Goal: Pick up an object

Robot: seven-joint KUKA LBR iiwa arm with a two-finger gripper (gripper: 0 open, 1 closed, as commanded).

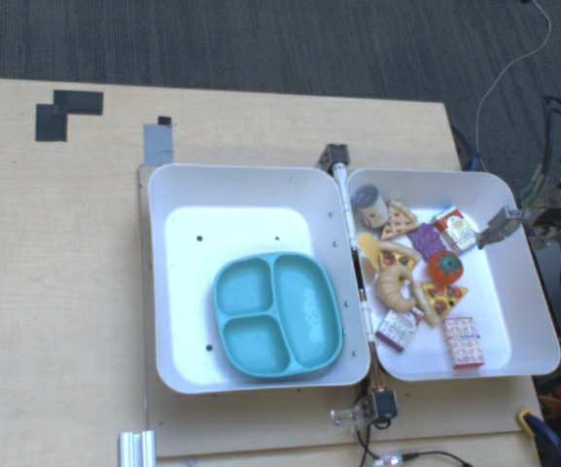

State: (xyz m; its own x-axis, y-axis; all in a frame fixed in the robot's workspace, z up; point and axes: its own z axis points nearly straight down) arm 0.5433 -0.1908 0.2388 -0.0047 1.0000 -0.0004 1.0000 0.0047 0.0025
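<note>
My claw (503,228) sits at the right bin's (528,358) right rim, holding nothing; its spread I cannot tell. The toys (421,270) lie heaped in that bin's left half. The blue plate (278,313), long axis left-right, fills the left bin (178,261).

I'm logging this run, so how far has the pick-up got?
Nothing looks done yet: the small toy food items, such as the red tomato and the pizza slice, all lie in the right white bin. In hand: the gripper is over that bin's right side, near the red and white carton. Left: closing on one item and lifting it. The teal divided plate sits in the left white bin.
</note>
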